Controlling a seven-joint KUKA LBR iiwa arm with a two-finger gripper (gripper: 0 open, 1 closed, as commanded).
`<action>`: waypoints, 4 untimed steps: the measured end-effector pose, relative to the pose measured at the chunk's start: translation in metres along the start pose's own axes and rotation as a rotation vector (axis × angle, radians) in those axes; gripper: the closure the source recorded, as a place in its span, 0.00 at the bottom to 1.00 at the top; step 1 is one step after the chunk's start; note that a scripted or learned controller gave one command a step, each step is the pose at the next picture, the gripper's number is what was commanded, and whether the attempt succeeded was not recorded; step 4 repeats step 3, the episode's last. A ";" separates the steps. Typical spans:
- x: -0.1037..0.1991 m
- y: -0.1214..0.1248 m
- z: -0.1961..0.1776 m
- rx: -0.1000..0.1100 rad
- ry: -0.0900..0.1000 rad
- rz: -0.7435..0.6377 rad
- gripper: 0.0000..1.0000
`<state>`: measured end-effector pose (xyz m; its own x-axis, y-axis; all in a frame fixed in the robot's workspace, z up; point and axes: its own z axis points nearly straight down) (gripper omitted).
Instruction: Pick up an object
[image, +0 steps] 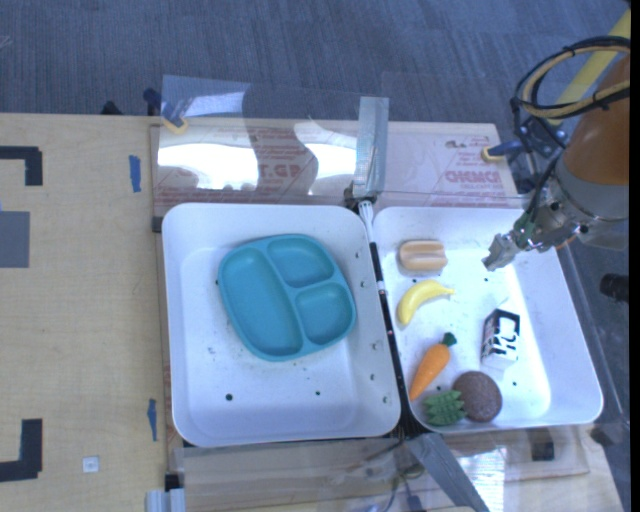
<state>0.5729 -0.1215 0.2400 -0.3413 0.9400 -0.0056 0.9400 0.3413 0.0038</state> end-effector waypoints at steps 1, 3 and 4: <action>0.010 -0.017 -0.082 -0.005 0.000 0.049 1.00; 0.103 0.048 -0.037 -0.001 0.004 -0.273 1.00; 0.103 0.048 -0.037 -0.001 0.004 -0.273 1.00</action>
